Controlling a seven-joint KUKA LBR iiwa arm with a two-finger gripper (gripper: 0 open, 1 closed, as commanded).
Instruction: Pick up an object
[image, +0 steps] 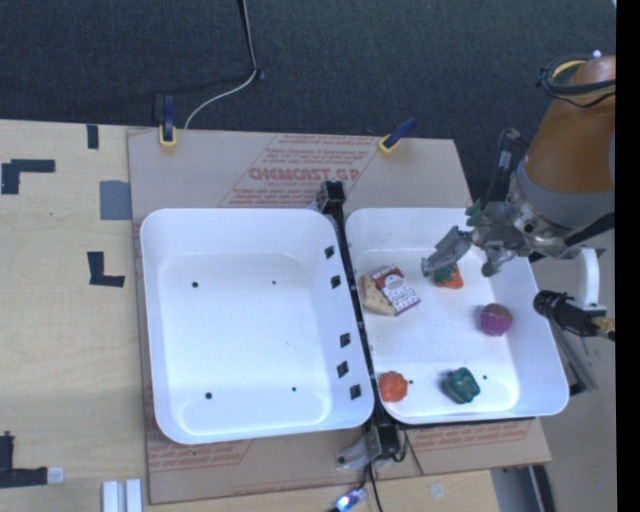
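Two shallow white bins sit side by side on a cardboard sheet (300, 175). The left bin (240, 320) and the right bin (520, 395) meet along a dark divider down the middle.

All the loose things lie in the right bin — five in total, one of each. A small orange-red object (451, 279) lies toward the far right, just under the gripper (465, 258), partly hidden by it. A crumpled snack packet (390, 291), red, white and tan, lies left of that, close to the divider. A round purple-pink piece (496, 320) rests near the right wall. At the near edge are an orange ball (392, 385) by the divider and a dark green lump (461, 384) to its right, the two apart.

The grey arm reaches in from the right. Its two fingers look spread — one over the orange-red object, the other off to the right — with nothing visibly pinched between them.
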